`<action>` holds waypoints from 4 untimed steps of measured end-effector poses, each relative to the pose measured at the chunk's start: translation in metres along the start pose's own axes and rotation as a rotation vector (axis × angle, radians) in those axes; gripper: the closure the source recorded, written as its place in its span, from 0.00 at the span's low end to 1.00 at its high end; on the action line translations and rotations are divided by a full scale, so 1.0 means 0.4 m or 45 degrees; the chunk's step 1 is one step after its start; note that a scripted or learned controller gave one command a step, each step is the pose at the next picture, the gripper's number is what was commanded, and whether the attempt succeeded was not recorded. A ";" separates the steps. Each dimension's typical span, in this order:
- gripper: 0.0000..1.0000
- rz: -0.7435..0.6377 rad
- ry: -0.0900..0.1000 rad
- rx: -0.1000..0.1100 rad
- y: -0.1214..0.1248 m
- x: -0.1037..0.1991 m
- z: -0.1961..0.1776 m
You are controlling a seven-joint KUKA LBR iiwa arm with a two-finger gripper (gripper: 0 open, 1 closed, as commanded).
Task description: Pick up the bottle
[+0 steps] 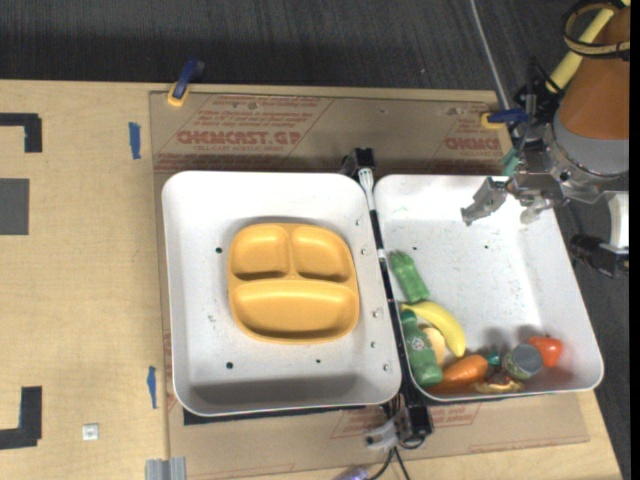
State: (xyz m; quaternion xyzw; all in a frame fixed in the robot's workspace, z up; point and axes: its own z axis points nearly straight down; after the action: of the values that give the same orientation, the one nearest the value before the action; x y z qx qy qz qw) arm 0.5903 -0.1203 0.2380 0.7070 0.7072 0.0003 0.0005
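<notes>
The left bin (190,268) holds a yellow divided tray (293,290), upside down by the look of it, and nothing there matters for this job. Just across the divide, in the right bin (500,268), the green bottle (415,318) lies on its side along the left wall, its narrow end pointing up the bin and its lower half tucked among the clutter in the near corner. A banana (443,325) lies against it, touching; a carrot (464,370) sits by its base, then a small dark jar (522,361) and a tomato (546,348) further right.

The gripper (505,200) hangs over the far right part of that bin, fingers spread and pinching nothing, well apart from the bottle.

To my eye the clean grasp is on the bare upper half, above the banana. The fingers should straddle the bottle across its width, one going down between it and the wall, which looks tight. Coming in lower risks catching the banana instead.
</notes>
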 end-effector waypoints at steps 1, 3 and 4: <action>0.00 0.374 0.002 0.007 -0.102 0.163 0.134; 0.00 1.459 -0.001 0.005 -0.101 0.369 0.134; 0.00 1.743 -0.002 0.010 -0.228 0.351 0.134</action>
State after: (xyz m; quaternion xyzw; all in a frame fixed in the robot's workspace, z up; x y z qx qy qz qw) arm 0.4992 0.0201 0.1842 0.9949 0.1009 -0.0026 -0.0018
